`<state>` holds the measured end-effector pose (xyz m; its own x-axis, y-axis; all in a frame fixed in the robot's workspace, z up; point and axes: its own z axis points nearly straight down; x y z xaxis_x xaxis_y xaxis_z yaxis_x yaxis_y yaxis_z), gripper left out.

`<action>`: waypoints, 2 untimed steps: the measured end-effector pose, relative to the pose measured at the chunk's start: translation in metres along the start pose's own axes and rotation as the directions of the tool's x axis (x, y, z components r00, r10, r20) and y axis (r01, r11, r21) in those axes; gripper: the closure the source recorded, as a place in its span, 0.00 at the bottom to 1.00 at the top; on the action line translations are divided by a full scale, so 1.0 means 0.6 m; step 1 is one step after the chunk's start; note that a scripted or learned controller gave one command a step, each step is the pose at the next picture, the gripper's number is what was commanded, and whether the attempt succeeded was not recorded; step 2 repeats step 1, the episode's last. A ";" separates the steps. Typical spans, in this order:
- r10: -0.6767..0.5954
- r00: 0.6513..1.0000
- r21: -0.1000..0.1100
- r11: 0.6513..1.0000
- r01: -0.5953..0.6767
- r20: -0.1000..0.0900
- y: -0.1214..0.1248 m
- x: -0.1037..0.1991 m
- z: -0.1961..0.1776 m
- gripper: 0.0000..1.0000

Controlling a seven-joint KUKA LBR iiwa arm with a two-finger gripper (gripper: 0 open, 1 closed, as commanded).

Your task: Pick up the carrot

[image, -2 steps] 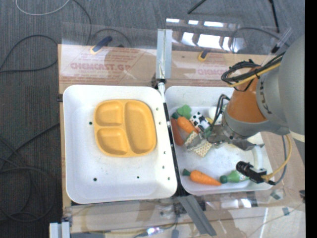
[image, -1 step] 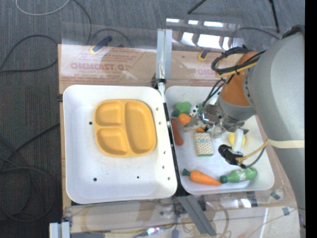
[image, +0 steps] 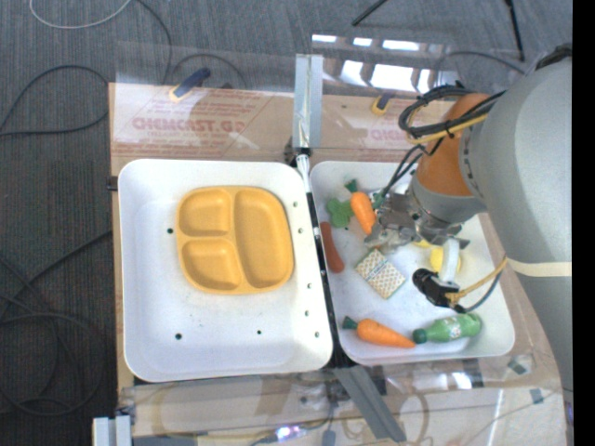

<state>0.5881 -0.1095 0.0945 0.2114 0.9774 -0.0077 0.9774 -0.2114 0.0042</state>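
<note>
right bin (image: 493, 337); gripper (image: 389, 229) beside carrot (image: 362, 212) (another carrot (image: 383, 334) below)

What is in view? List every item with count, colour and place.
bins: 2, white, side by side on the bench
divided plate: 1, yellow, left bin
carrots: 2, orange, right bin; one near front edge, one at back by the gripper
sausage: 1, reddish brown, right bin's left side
checkered block: 1, pale, right bin's middle
bottle: 1, green, right bin's front
arm: 1, grey, orange band, from the right
gripper: 1, over right bin
</note>
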 end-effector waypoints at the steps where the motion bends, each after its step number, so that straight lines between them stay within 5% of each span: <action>1: 0.056 0.998 0.010 0.998 -0.056 0.000 0.017 0.139 -0.196 1.00; 2: 0.056 0.998 0.010 0.998 -0.056 0.000 0.017 0.139 -0.196 1.00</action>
